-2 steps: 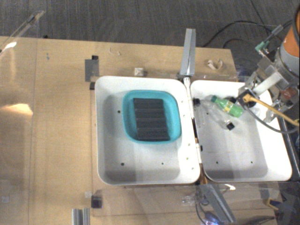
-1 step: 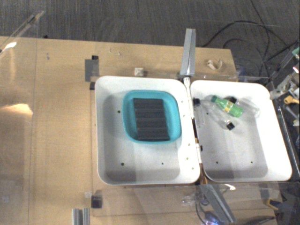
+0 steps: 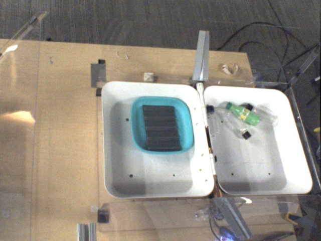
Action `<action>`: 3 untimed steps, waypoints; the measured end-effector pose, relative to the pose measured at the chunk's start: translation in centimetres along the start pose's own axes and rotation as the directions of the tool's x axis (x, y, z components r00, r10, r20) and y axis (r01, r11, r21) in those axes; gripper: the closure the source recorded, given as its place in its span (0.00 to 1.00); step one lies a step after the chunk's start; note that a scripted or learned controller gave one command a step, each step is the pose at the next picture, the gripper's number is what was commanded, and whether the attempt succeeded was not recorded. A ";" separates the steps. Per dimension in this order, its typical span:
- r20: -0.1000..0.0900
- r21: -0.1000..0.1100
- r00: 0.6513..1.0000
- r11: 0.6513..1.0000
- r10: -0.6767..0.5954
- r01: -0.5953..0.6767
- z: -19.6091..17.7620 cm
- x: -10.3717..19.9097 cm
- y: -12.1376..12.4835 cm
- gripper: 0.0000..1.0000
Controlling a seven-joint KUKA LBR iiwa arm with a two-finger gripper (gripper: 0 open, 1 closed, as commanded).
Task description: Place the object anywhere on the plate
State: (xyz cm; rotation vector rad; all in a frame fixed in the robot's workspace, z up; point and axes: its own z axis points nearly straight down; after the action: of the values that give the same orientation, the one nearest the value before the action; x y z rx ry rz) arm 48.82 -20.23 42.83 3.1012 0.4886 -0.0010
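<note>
On the desk [image 3: 55,159] sit two white bins. The left bin [image 3: 120,179] holds a teal plate [image 3: 186,129] bearing a dark ribbed insert [image 3: 160,128]. Farther back, in the right bin [image 3: 261,179], a clear plastic bottle with a green label [image 3: 243,114] lies on its side, well apart from the plate.

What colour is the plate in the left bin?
The plate is turquoise blue with a dark ribbed middle, seen in the camera view.

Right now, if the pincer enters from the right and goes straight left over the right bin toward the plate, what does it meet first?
Probably the clear green-labelled bottle lying in the right bin, if it travels low; higher up, the way to the teal plate looks free.
</note>
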 end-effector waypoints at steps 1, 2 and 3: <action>0.000 0.003 0.998 0.998 0.063 -0.063 18.1 -0.1 0.2 0.00; -0.003 0.001 0.995 0.995 0.102 -0.102 14.4 0.0 0.2 0.00; -0.002 0.002 0.995 0.995 0.104 -0.104 17.1 0.3 -0.9 0.00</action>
State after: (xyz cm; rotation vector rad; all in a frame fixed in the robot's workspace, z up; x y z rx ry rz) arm 48.81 -19.32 25.69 3.1248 0.3269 0.0012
